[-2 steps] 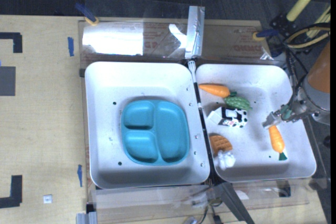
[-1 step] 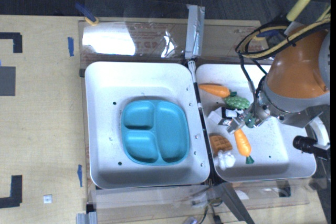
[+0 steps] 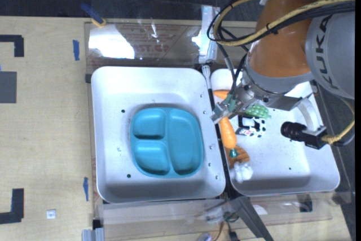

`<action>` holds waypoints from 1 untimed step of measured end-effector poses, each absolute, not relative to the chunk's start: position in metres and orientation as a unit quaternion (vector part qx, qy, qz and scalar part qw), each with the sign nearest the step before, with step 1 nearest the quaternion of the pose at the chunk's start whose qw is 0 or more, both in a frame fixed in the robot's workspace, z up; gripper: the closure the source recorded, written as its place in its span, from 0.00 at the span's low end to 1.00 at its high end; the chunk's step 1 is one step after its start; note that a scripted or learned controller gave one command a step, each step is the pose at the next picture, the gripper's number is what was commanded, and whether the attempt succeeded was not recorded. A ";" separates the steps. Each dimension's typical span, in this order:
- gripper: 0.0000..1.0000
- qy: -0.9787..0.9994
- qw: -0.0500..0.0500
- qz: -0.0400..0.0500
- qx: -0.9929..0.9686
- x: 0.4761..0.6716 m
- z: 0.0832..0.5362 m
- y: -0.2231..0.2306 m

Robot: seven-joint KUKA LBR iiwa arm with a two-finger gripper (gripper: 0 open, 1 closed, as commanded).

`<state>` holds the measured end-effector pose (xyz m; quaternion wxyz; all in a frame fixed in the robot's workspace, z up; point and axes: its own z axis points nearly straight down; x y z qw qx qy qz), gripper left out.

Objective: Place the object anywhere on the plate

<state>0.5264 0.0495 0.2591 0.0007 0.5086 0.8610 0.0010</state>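
A blue divided plate (image 3: 167,141) lies in the middle of the left white bin (image 3: 107,99). An orange carrot (image 3: 228,132) sits at the left edge of the right bin (image 3: 293,172), close to the rim between the two bins. My gripper (image 3: 224,111) hangs right at the carrot's upper end, touching or nearly touching it. The wrist hides how the gripper meets the carrot. The plate has nothing on it.
The right bin also holds a small orange piece (image 3: 239,153), a white lump (image 3: 243,172), a green item (image 3: 259,112) and a black-and-white item (image 3: 248,125). A black cylinder (image 3: 297,132) juts from the arm. A clear plastic sheet (image 3: 148,39) lies behind the left bin.
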 end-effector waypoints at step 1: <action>0.00 0.860 0.000 0.000 0.509 0.526 0.259 0.048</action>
